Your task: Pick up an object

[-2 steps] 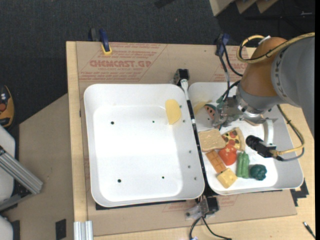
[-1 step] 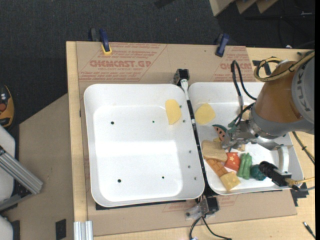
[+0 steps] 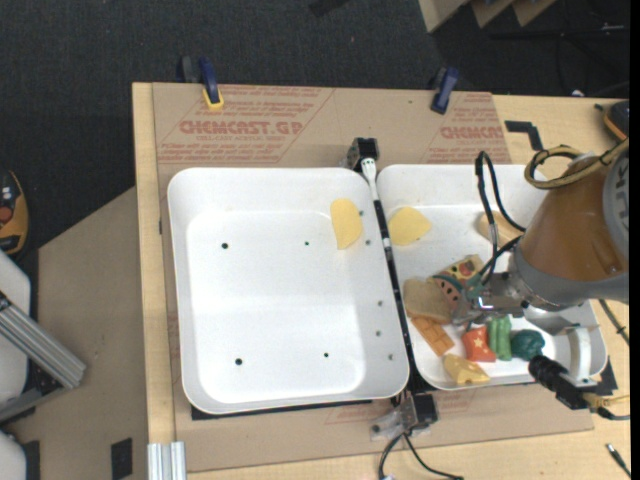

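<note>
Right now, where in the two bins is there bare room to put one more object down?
The left bin is bare across its floor; one yellow piece lies at its upper right corner. In the right bin, room remains near the top, beside another yellow piece. Its lower part is crowded: the toy pile and the gripper sit together there.
</note>
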Action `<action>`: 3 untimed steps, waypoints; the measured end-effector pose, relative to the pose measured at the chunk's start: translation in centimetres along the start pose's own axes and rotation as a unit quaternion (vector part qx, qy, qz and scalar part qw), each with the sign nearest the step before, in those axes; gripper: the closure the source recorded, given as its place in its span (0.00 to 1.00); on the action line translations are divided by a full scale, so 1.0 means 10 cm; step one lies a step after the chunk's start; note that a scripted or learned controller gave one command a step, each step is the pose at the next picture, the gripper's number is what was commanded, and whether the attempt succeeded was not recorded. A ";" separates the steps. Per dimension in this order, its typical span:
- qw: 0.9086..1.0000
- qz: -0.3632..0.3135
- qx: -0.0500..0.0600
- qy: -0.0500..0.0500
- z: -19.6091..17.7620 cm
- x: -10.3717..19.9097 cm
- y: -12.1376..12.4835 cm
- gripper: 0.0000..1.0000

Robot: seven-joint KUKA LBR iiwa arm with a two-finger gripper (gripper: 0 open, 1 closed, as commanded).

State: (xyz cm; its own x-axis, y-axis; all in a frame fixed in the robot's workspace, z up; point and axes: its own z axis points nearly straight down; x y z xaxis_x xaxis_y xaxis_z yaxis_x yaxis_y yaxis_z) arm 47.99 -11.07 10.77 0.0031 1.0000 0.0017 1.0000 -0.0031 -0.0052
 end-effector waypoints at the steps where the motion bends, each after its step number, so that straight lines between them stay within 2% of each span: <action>1: 1.000 -0.001 -0.005 -0.002 -0.35 -0.19 0.00 1.00; 2: 1.000 -0.004 -0.006 -0.002 -0.31 0.11 0.70 1.00; 3: 1.000 -0.002 -0.005 -0.002 -0.42 0.09 0.67 1.00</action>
State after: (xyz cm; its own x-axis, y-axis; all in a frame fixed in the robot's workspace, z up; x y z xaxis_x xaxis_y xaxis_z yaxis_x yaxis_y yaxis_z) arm 54.70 -10.20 14.89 -0.0012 1.0000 -0.0018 1.0000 0.0012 0.0042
